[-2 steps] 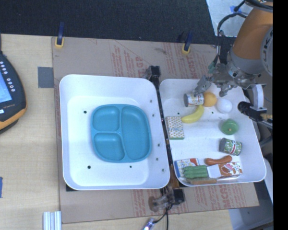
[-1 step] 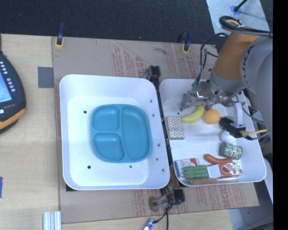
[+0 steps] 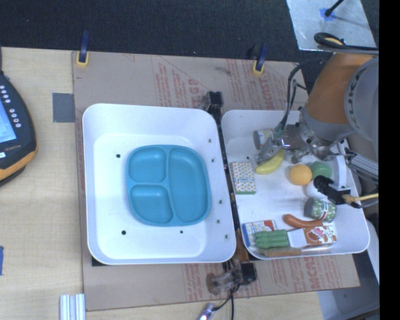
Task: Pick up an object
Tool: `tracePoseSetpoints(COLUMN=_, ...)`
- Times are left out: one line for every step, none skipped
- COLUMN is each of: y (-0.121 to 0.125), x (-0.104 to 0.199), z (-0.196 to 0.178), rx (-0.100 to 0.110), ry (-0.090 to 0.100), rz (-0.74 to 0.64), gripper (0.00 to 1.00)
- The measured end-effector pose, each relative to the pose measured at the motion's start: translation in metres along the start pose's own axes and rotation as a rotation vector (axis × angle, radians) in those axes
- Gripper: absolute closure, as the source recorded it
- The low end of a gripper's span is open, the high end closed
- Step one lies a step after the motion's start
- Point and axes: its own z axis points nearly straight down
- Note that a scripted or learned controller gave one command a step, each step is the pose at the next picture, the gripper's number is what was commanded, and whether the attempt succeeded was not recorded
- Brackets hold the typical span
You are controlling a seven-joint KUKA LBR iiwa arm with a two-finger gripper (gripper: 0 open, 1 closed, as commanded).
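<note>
My gripper [image 3: 272, 145] hangs low over the far left part of the right bin [image 3: 253, 122], at the end of the grey arm with its orange band. Just beneath and in front of it lies a yellow banana [image 3: 269, 164], touching or nearly touching the gripper. An orange ball [image 3: 300, 174] sits to the banana's right, with a green item [image 3: 322, 169] beside it. A small green-patterned box [image 3: 243, 177] lies by the bin's left wall. A red sausage [image 3: 305, 221], a small can [image 3: 321, 209] and a flat carton picturing green vegetables [image 3: 290, 237] fill the near side.
The left bin [image 3: 100, 122] holds a blue divided plate [image 3: 168, 184]. A teach pendant [image 3: 3, 129] lies on the bench at far left. Clamps [image 3: 83, 53] hold the brown board at its far edge.
</note>
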Motion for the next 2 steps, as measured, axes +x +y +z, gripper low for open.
tracePoseSetpoints(y=0.0, x=-0.001, z=-0.01, rx=0.002, ry=-0.001, rz=-0.001, gripper=1.0)
tracePoseSetpoints(y=-0.037, x=0.085, z=-0.101, rx=-0.002, ry=0.001, rz=-0.002, gripper=1.0)
